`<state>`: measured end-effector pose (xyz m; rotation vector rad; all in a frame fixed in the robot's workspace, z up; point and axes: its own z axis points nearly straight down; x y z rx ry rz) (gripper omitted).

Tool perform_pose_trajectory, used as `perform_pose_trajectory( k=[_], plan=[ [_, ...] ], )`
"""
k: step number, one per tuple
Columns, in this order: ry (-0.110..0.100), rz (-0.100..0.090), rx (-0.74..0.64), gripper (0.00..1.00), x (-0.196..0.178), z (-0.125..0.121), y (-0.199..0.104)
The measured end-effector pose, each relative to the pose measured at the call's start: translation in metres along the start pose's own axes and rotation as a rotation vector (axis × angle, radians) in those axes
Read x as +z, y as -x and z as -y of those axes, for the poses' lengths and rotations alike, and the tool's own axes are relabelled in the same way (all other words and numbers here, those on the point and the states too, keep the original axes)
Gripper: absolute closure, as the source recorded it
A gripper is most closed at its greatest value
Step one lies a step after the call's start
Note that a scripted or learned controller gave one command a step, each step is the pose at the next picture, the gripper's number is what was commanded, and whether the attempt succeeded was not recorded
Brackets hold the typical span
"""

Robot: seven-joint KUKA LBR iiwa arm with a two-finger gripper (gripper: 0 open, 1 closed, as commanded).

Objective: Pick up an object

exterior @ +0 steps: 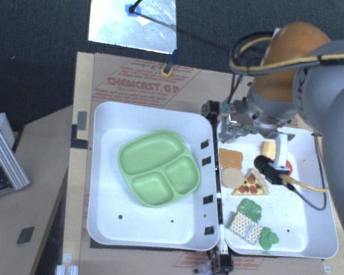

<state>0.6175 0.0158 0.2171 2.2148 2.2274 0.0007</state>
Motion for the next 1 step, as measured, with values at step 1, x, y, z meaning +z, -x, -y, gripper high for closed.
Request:
perform_pose_trajectory(
  k=[1],
  plan=[
    [0.002, 0.001, 0.003, 1.0, 0.0001, -0.0043, 0.0044]
  ],
)
